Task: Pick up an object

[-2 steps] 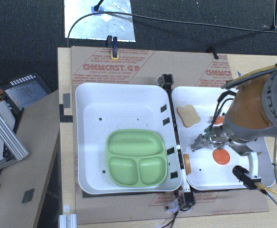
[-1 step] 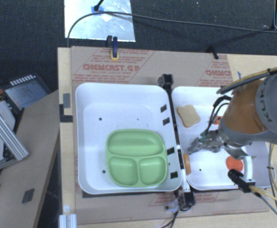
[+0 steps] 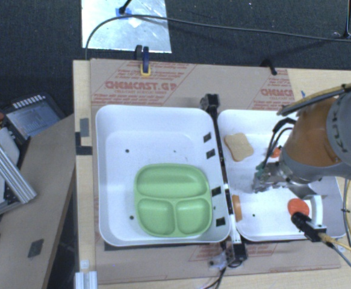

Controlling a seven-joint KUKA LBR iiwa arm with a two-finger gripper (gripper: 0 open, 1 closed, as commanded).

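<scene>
One fixed camera looks down at a slant on both white bins (image 3: 112, 161), the arm (image 3: 323, 140) entering from the right.

floor: dark carpet (image 3: 31, 35) | bench: cardboard sheet (image 3: 181, 83) | left: tan table (image 3: 37, 179)

Colours only. Arm (image 3: 335, 140): grey shell, orange band above the wrist. Gripper (image 3: 263, 179) dark grey/black with a speck of green on it. Both bins white: one under the tool (image 3: 247, 227), one left of it (image 3: 112, 131). Left of the tool: pale green divided plate (image 3: 173, 198). Just up-left of the tool: tan bread-like piece (image 3: 239, 146). Below-right of it: orange-red round object (image 3: 298, 207). Down-left at bin wall: small orange-brown item (image 3: 237, 207). Cardboard sheet (image 3: 163, 83) beyond the tool, tan with red lettering.
</scene>
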